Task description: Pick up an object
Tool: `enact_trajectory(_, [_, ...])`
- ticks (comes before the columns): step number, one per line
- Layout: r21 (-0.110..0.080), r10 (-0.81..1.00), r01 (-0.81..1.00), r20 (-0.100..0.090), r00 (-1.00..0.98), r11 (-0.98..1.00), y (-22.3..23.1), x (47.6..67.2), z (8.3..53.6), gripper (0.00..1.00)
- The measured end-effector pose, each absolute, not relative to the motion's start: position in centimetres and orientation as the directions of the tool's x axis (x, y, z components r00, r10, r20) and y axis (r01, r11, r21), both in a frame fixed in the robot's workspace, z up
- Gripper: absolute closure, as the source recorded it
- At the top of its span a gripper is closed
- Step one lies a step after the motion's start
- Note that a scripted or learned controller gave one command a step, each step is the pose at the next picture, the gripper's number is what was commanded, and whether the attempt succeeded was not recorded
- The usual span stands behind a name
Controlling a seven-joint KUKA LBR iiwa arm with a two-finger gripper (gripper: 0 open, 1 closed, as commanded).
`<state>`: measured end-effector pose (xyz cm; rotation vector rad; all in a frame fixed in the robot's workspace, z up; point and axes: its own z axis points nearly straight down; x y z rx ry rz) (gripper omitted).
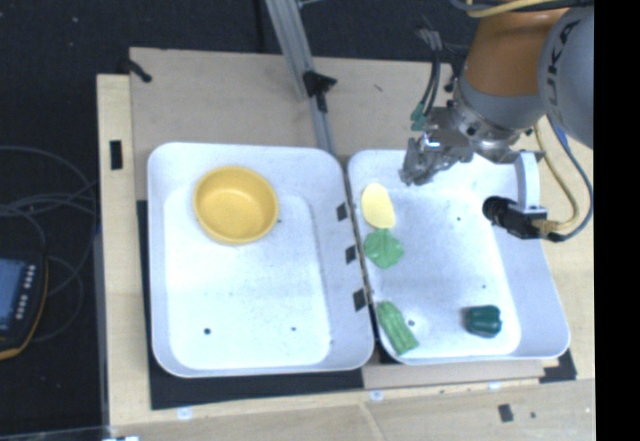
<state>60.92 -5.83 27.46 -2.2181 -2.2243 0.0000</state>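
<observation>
While the grey-and-orange arm reaches in from the right, its hand (417,169) hangs over the far end of the right bin (520,279), nothing visibly between its fingers; whether they are apart or together cannot be told. Near that bin's left wall lie a pale yellow piece (377,205), a green leaf-like piece (384,249) touching it, and a green strip (397,327). A dark green block (483,320) sits apart. A yellow bowl (236,204) rests in the left bin (250,329) on the tabletop (220,99).
</observation>
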Motion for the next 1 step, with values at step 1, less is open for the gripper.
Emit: enact_trajectory(1, [0.0, 1.0, 1.0, 0.001, -0.004, 0.004, 0.06, 60.89, 26.2, 1.0])
